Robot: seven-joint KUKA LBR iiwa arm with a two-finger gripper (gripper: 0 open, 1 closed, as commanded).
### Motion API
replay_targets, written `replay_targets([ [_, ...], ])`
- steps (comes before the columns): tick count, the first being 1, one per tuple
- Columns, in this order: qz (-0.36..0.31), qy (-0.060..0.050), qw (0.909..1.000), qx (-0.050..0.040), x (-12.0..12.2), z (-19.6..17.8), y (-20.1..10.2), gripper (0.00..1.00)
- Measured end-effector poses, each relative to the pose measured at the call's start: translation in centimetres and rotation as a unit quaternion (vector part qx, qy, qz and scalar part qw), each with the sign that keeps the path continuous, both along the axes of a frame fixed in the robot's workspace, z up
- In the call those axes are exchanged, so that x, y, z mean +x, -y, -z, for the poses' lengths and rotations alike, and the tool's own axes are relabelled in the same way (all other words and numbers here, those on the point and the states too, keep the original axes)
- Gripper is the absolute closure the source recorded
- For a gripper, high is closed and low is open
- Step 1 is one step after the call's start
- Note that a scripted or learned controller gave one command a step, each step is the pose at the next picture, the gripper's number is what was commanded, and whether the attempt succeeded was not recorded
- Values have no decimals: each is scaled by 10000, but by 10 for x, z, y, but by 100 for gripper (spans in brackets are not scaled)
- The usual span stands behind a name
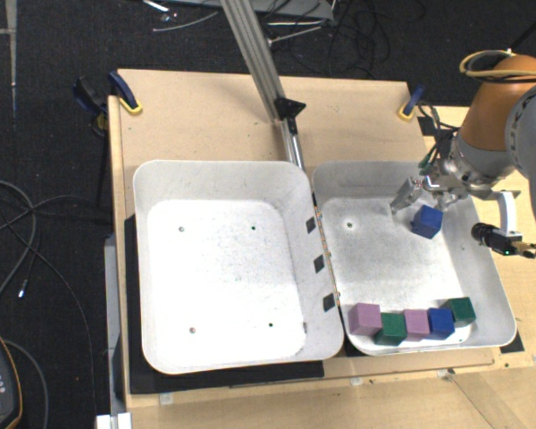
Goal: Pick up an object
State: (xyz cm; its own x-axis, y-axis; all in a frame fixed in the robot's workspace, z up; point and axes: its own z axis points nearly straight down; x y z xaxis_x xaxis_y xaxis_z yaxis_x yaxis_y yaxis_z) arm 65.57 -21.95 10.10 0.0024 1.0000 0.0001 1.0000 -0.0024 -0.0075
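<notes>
Nearest the camera, along the lower edge of the right bin [482,266], five small cubes stand in a row: a purple cube [365,318], a green cube [393,326], a second purple cube [417,323], a blue cube [440,321] and a dark green cube [463,309]. They are touching or almost touching each other, and they lean against the bin's low wall.

Higher in the same bin, at the right of the frame, the hand [426,204] sits over one more blue block [426,222]. The block appears tilted and seems to hang just under the fingertips, but I cannot tell if the fingers are really pressed on it or only resting above it.

The risk, as I judge it, is a weak pinch on a corner. The cubes look smooth, with hard flat faces and sharp edges, so a tilted one may twist out and fall back.

The left bin [161,195] is white plastic with rounded corners and fine dark speckles. The counter [205,114] under both bins looks like plain matte board.
</notes>
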Motion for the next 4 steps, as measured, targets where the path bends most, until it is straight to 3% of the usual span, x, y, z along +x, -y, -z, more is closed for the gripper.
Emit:
replay_targets([
  [1,-11,56,10000,-16,-27,4,-20,0],
  [2,-26,36,10000,-2,-57,5,-55,0],
  [3,-12,50,10000,-4,-55,-5,-54,100],
  [4,-49,61,10000,6,-58,-55,-106,100],
])
